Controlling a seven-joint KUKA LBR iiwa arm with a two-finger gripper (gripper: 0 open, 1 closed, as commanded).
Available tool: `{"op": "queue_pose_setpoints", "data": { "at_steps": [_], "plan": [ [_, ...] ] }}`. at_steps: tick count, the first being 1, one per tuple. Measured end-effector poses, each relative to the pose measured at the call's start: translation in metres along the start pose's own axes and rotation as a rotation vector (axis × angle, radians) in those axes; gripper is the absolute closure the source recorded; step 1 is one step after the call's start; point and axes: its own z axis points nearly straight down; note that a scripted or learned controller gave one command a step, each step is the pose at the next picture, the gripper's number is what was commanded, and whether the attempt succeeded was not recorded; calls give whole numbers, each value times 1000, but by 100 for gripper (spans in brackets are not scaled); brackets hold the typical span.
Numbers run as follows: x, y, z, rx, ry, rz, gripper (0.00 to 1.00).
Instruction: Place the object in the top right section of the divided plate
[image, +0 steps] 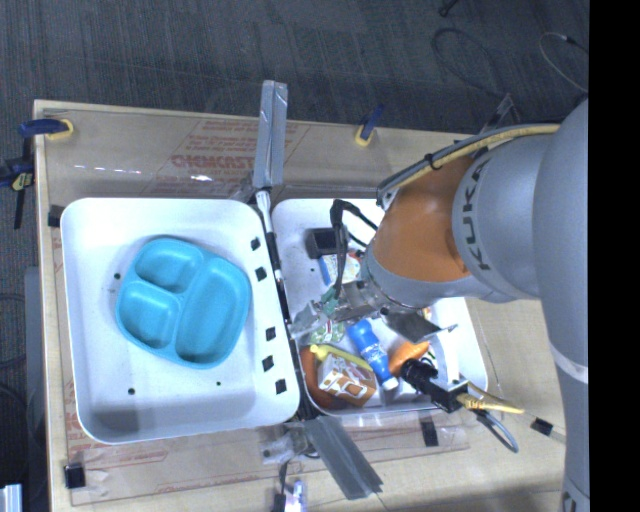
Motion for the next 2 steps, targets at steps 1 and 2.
{"op": "queue_pose_setpoints", "data": {
  "at_steps": [1,2],
  "plan": [
    [47,66,-105,2,1,-28,100],
    [157,129,-65,5,0,-108,100]
  ]
}}
